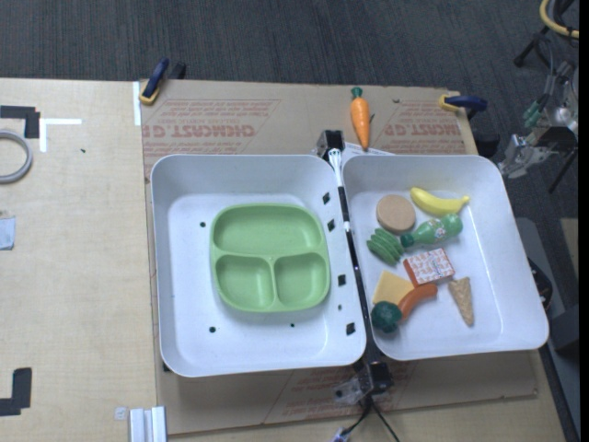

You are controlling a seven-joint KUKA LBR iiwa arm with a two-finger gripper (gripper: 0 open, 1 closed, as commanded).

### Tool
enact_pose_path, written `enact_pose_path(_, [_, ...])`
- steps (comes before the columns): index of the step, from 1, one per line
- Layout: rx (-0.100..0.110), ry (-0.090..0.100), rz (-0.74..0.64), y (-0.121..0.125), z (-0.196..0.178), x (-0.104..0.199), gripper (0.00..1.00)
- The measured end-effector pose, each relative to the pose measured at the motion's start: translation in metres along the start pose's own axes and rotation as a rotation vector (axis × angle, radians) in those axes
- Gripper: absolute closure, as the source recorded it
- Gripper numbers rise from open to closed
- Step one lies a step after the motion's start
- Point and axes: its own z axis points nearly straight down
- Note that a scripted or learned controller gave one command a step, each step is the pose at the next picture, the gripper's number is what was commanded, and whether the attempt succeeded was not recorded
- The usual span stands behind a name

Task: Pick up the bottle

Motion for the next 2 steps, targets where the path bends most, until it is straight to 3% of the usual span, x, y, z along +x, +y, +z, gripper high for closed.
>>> enact_pose_path(1, [0.003,0.003,0.139,-0.059,0.022,0.054,1.0])
enact_pose_path(2, [0.003,0.003,0.057,-0.101,0.128,0.108,1.0])
